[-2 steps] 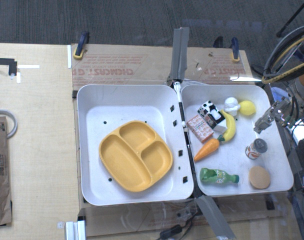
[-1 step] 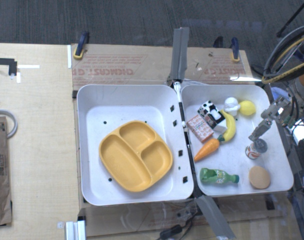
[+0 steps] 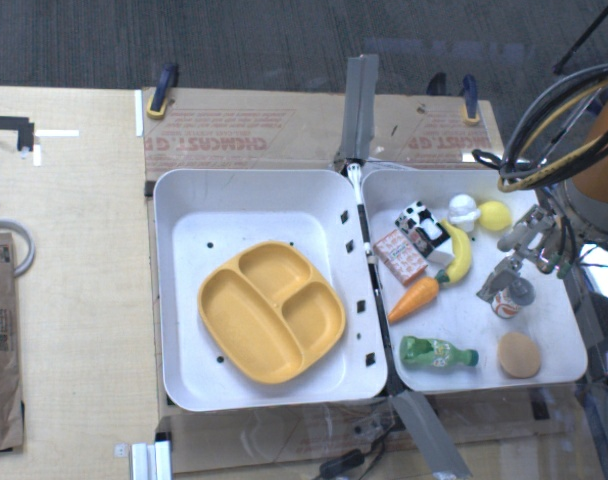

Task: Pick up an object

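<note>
I see the gripper low over the right bin, right at a small red-and-white can; can't tell how its tips stand or if it has the can. Taking the can as landmark: tan round object just below, green bottle lower left, carrot and banana left, lemon above. Yellow divided plate sits far left in the left bin.
</note>
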### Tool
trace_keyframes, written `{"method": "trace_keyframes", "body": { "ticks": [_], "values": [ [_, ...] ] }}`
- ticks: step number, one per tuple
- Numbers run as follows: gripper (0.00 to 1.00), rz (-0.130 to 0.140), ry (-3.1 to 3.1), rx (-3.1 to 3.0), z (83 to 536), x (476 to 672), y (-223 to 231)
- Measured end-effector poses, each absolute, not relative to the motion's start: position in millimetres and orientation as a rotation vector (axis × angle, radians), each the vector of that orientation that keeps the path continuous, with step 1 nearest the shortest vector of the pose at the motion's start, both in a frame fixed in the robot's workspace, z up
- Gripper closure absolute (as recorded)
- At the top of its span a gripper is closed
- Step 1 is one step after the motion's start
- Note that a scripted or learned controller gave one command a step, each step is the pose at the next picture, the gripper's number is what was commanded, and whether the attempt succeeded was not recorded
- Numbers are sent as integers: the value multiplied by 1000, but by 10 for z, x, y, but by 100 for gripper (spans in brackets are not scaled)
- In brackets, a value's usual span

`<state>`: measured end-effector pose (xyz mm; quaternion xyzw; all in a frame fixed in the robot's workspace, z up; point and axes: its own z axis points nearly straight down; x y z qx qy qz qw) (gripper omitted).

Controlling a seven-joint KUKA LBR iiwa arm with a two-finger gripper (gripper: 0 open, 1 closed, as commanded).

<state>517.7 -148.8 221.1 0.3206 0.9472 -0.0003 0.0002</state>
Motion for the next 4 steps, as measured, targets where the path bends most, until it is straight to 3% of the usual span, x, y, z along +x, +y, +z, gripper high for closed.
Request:
{"method": "trace_keyframes", "body": {
  "ticks": [1,2,3,4],
  "values": [
    [0,-1,3019,859,2242,5371,-1257],
    [0,-2,3012,887,2472,4782,-2013],
    [0,-2,3097,488,2740,4792,-1804],
    [0,0,3042,779,1255,5043,-1892]
  ]
}}
